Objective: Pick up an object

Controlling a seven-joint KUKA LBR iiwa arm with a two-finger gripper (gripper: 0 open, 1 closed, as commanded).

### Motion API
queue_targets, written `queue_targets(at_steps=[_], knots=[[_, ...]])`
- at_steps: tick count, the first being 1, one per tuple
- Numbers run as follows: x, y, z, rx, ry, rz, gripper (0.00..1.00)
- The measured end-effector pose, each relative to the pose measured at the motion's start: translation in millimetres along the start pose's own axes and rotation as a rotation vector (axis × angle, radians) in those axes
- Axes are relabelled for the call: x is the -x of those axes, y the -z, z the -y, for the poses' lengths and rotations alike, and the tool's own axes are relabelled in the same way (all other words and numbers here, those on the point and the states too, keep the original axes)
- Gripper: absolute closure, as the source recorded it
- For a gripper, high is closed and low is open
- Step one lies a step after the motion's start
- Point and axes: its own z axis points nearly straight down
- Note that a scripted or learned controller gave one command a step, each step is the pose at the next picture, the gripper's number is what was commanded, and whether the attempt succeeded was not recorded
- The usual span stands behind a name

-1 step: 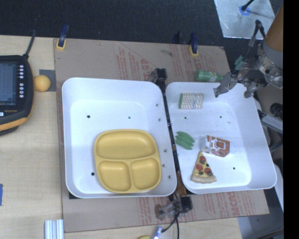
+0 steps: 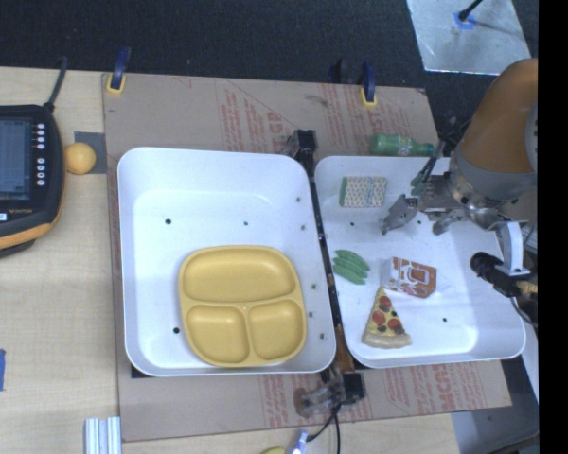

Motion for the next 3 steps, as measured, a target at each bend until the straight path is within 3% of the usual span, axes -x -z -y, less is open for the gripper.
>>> queue_targets(at_steps=[1, 2, 3], knots=[[-42.0, -29.1, 92.3, 0.003, 0.0, -0.001, 0.0], [-39.2, -65.9, 106.9, 0.004, 0.001, -0.001, 0.0], [-38.4, -55.8, 106.6, 0.003, 0.005, 0.0, 1.0]])
